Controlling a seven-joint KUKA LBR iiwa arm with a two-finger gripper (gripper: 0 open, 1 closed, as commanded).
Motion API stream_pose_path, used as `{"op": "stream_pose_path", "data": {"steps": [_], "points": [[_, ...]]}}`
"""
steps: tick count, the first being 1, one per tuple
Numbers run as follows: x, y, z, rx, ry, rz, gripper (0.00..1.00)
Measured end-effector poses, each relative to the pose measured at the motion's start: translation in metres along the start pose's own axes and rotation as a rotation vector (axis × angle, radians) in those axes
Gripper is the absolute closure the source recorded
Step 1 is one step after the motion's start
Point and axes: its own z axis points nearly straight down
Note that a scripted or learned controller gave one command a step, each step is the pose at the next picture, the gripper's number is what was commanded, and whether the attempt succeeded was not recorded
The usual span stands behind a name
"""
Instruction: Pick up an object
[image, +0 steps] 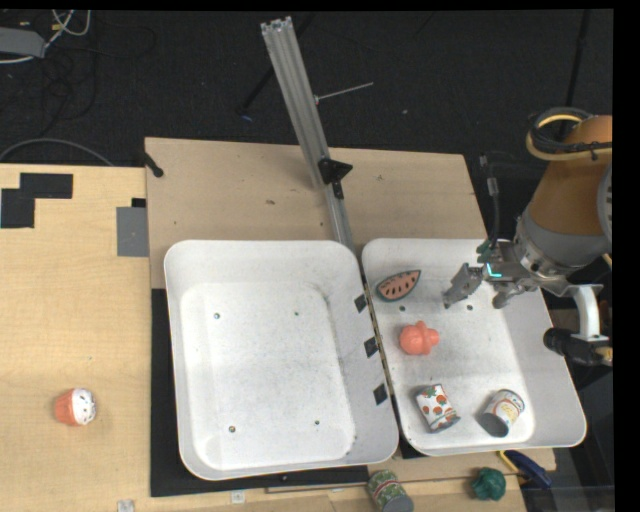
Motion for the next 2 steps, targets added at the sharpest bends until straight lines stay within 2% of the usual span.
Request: {"op": "stream_pose_path", "data": {"steps": [1,2], "points": [[0.0,0.001,-0.002,-0.004,-0.001,0.001,0.0],[0.005,0.004,0.061,0.002,0.0,0.0,0.0]]}}
